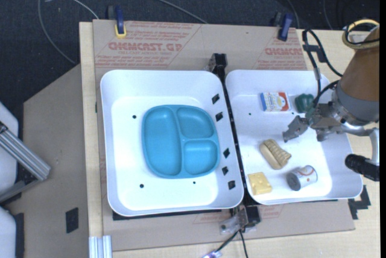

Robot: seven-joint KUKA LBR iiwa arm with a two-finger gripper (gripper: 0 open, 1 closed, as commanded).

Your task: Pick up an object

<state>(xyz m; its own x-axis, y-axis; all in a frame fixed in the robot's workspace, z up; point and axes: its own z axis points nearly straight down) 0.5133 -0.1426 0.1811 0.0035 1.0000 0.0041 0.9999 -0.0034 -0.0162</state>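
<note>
The right bin holds several small objects. A white, red and blue carton lies at the back, with a green object just to its right. A tan ridged piece lies mid-bin, a yellow block sits at the front left, and a grey and white can lies on its side at the front. My gripper hangs over the bin's middle right, below the green object and up-right of the tan piece. It is open, with only bin floor between its fingers.
The left bin bears a blue divided plate. A black divider with clips runs between the bins. Clamps hold the cardboard at the back, and the arm's body stands over the right bin's far right edge.
</note>
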